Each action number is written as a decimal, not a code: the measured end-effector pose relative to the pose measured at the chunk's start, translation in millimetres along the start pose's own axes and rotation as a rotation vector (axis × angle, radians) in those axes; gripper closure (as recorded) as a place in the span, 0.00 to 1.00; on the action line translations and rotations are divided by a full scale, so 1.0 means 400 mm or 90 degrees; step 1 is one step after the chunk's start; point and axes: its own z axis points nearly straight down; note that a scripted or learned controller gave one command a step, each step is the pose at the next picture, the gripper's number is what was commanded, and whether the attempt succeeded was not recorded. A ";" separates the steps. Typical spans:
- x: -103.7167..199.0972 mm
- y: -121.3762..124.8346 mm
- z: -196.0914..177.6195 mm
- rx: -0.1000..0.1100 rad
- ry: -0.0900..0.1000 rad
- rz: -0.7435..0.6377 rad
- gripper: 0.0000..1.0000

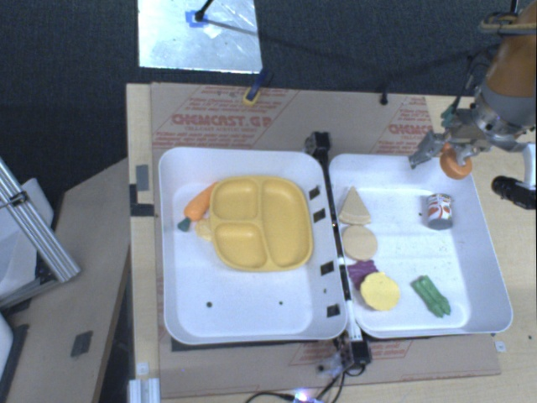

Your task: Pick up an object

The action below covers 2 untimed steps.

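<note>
My gripper [445, 151] hangs over the far right corner of the right bin [495, 305], shut on a small round orange piece [456, 167] that is lifted above the bin's rim. Lying in the right bin are a small can [438, 211], a tan wedge [355, 207], a tan disc [360, 243], a purple piece [362, 270], a yellow disc [380, 292] and a green vegetable [430, 295]. The left bin [180, 309] holds a yellow divided plate [256, 223] with a carrot [198, 203] at its left edge.
A black divider [330, 225] runs between the two bins. Cardboard [226, 116] lies under both bins. A shiny metal sheet [200, 23] sits beyond the bench at the back. A black cable [419, 70] crosses behind the right bin.
</note>
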 end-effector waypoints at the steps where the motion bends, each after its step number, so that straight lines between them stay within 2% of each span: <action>1: 0.002 0.006 0.102 -0.002 -0.001 -0.001 0.00; 2: -0.006 -0.014 0.220 -0.002 -0.001 0.000 0.00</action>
